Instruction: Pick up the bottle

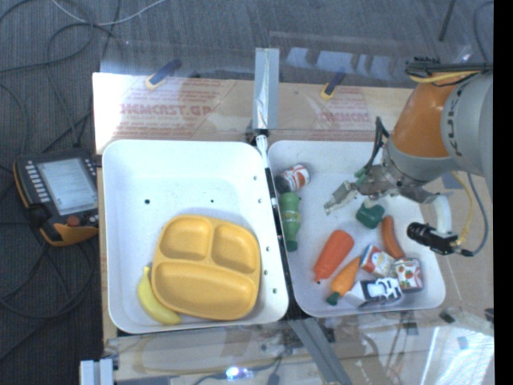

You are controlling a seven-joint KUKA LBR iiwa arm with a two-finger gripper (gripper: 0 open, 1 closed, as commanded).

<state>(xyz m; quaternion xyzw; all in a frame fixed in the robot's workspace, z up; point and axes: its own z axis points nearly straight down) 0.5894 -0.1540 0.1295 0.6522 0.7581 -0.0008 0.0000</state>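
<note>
Green plastic bottle (289, 219) lay along right white bin's (433, 295) left wall, long axis running near-to-far, well left of the jaws (343, 196), which were spread apart and held nothing.

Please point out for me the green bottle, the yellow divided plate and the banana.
green bottle (289, 218), camera view, middle of its body.
yellow divided plate (210, 267), camera view, the ridge between its compartments.
banana (154, 301), camera view, the part showing beside the plate.
</note>
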